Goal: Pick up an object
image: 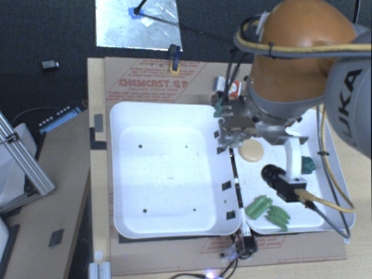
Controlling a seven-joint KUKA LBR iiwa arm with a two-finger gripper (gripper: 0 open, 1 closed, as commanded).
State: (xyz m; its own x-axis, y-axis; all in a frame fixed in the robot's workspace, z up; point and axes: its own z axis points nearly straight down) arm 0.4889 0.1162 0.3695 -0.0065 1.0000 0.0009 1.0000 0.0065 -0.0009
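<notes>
Status: pick not done, as far as I can see.

Bottom of frame, right bin [290, 229]: two green pods [258, 206] lie side by side near the front rim, touching or nearly so. Up from them, at the bin's right side, sits a teal piece [307, 165]. Further up, left of centre in that bin, a tan disc [251, 151] lies flat on the floor. All three candidates lie loose; none is lifted.

Gripper [229, 133] hangs just up-left of the disc, by the divide between the two bins. Can't tell whether it is spread or closed, since the arm [302, 57] blocks most of it. I see nothing held in it. The disc is the nearest target, just beside the gripper, but contact is unclear.

Left bin [168, 173]: nothing to pick that I can see.

Behind the bins: cardboard [151, 80] under both, then a foil sheet [136, 19] at the upper left of the frame.

My read: approach stage at most. Closing on an object and lifting are both left. The disc is thin and flat, so likely awkward to pinch from above; the pods look easier.
</notes>
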